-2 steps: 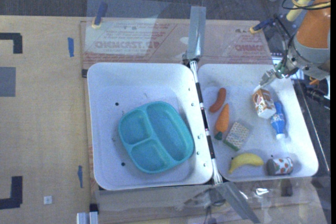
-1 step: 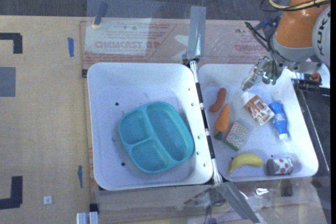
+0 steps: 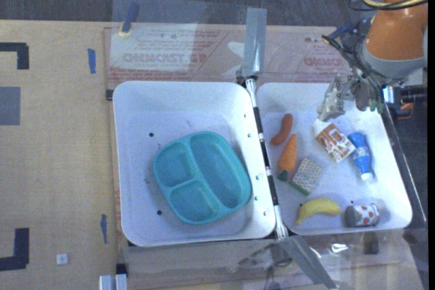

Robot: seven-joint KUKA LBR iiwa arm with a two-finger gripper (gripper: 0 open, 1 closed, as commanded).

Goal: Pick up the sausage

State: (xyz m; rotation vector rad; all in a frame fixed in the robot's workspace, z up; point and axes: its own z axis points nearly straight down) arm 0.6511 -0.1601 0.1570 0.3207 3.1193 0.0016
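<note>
Small reddish-brown toy sausage [image 3: 282,129] lying free near the right white bin's [image 3: 402,195] left wall, just above the orange carrot [image 3: 288,153] — likely light, stiff, slick, best pinched across its middle — claw [image 3: 333,102] well apart, grip state impossible to tell

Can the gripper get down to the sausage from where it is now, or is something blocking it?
Probably yes. The sausage lies exposed near the right bin's left wall, with only the carrot close beside its lower end; the gripper hovers to its right.
</note>
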